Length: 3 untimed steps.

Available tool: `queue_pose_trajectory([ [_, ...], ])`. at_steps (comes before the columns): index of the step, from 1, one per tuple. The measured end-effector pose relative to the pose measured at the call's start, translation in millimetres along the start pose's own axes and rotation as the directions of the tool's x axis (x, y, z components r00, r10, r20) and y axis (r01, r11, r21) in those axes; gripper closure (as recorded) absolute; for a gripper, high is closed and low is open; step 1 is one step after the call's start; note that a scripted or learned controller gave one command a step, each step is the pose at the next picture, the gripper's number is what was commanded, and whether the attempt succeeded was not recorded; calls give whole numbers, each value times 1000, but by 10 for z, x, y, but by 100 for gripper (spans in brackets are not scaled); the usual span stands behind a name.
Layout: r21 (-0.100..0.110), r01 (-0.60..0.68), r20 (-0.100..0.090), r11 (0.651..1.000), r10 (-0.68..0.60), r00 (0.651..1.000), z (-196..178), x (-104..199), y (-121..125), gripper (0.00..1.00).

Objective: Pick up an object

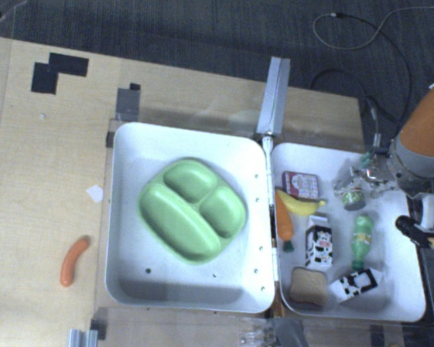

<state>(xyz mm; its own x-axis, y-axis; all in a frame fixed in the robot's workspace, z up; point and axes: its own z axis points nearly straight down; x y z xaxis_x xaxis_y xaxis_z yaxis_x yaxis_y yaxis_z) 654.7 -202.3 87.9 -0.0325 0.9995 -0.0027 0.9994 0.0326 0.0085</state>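
Pincer [367, 172] sits at the far end of the right bin [412, 308], low over a small crumpled clear-and-green object [352, 194] just beside it. Can't tell if it's spread or pressed together; too small and cluttered at that spot. Nothing visibly pinched, so I'm not claiming a grasp.

Candidates, all placed relative to the green bottle [361, 241], which lies mid-bin:
- crumpled object: toward the far end from the bottle, nearest my pincer
- red-and-white packet [303, 186]: far-left of the bottle
- banana [299, 204]: left of it, just under the packet
- carrot [285, 222]: further left, against the divider wall
- cow-print carton [318, 247]: just left of the bottle
- second cow-print item [354, 285]: near side of the bottle, almost touching
- brown sponge-like block [308, 288]: near-left corner

Left bin [112, 274] holds a green divided plate [192, 208]. An orange sausage-shaped toy [74, 260] lies on the tabletop [34, 210], well apart from everything.

Status, my read: approach looks done, pick not done. All objects rest on the bin floor. Left: close on something, lift clear. The crumpled object is the likely target given proximity, but it looks flimsy, so slip risk.
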Motion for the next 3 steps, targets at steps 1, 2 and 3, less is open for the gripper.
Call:
queue_pose_trajectory([
  [1, -7, 7, 3, 1000, -7, 1000, -131, 13, 28, 100],
  [2, -1, 145, 1, 990, -145, 990, -110, -16, 70, 100],
  [3, -2, 439, 0, 899, -439, 899, -1503, 659, -160, 100],
])
